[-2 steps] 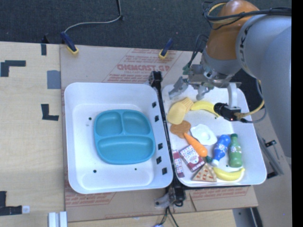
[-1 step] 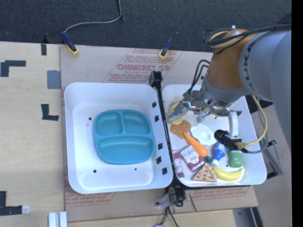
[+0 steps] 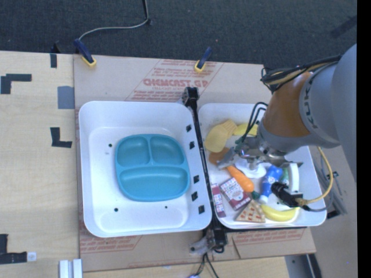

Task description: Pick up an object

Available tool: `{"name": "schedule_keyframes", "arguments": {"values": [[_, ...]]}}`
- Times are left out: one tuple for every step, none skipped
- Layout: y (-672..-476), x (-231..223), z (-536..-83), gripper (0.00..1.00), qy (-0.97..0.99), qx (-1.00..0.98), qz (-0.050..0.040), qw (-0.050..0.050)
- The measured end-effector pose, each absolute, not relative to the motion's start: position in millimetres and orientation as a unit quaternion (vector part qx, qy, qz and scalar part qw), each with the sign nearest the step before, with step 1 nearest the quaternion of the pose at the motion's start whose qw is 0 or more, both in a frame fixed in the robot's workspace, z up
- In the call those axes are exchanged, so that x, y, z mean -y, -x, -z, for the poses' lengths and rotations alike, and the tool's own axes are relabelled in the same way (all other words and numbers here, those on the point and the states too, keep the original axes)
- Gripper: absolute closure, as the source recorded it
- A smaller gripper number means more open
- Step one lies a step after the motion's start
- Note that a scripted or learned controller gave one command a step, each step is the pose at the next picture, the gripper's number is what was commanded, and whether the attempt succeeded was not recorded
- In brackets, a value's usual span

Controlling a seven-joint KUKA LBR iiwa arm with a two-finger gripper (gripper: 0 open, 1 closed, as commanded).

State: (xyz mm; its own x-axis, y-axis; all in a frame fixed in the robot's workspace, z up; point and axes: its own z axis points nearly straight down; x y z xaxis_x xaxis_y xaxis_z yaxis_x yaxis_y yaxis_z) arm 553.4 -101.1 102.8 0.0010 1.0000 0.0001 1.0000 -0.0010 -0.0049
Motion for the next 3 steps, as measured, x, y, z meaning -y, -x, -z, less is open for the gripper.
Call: {"name": "schedule_keyframes", "arguments": {"values": [[-522.7,98,-87,0.0,0.707,0.707,0.0016,-0.004],[-555.4,98,-87,0.0,0.707,0.707,0.0015,-0.002],[-601.9,94,-87,0.0,0.707,0.708,0.0017,-0.003]]}}
